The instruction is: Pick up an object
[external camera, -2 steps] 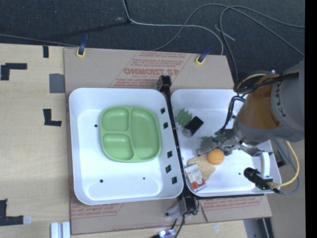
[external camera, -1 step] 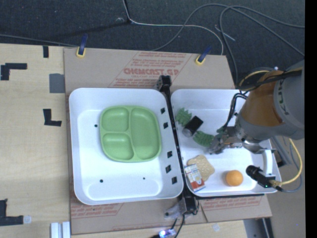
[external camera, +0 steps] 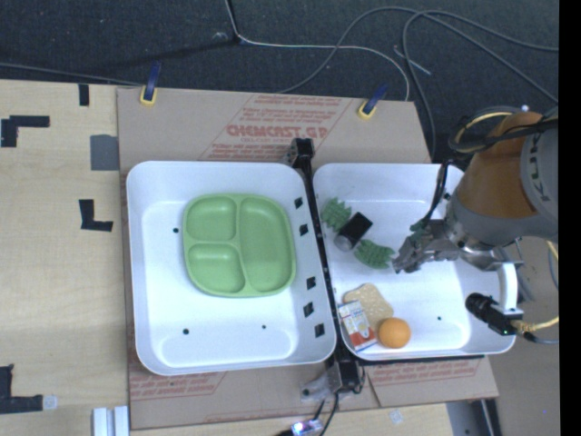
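Observation:
The right bin (external camera: 436,184) holds several small objects: a green toy piece (external camera: 336,213), a black and grey cylinder (external camera: 353,230), a second green piece (external camera: 373,252), a tan cracker-like piece (external camera: 367,296), a red and white packet (external camera: 357,325) and an orange ball (external camera: 394,332). My gripper (external camera: 406,255) hangs low over the middle of this bin, just right of the second green piece, with its tips pointing left. Nothing shows between its fingers.
The left bin (external camera: 150,243) holds a green divided plate (external camera: 239,244). A black divider bar (external camera: 313,234) runs between the bins. Cables trail over the dark floor at the back. The arm's orange band (external camera: 495,184) stands above the right bin's right side.

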`<state>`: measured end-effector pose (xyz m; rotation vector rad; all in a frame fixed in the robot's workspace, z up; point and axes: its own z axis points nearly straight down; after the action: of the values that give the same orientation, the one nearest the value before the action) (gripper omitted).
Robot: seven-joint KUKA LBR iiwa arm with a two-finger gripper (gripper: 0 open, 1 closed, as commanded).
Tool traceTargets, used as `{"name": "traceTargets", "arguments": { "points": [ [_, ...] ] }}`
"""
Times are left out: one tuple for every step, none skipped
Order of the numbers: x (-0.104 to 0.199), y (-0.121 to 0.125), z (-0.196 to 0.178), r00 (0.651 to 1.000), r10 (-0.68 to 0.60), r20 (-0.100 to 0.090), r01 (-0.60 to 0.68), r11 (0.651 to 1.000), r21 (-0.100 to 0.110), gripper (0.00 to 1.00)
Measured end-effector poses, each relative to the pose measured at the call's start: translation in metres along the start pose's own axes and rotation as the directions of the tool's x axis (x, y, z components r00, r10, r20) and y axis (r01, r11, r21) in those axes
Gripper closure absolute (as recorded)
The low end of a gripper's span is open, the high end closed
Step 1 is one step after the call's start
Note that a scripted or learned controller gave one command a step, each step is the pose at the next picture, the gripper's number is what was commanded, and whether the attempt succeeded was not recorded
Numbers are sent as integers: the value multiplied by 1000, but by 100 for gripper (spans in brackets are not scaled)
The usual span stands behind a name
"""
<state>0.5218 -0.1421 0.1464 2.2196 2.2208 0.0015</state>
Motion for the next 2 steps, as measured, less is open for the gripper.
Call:
{"name": "traceTargets", "arguments": {
  "points": [
    [4,0,-42,1000,-1,0,1,1000,0,100],
    [4,1,-83,1000,-1,1,1,1000,-1,100]
  ]
}}
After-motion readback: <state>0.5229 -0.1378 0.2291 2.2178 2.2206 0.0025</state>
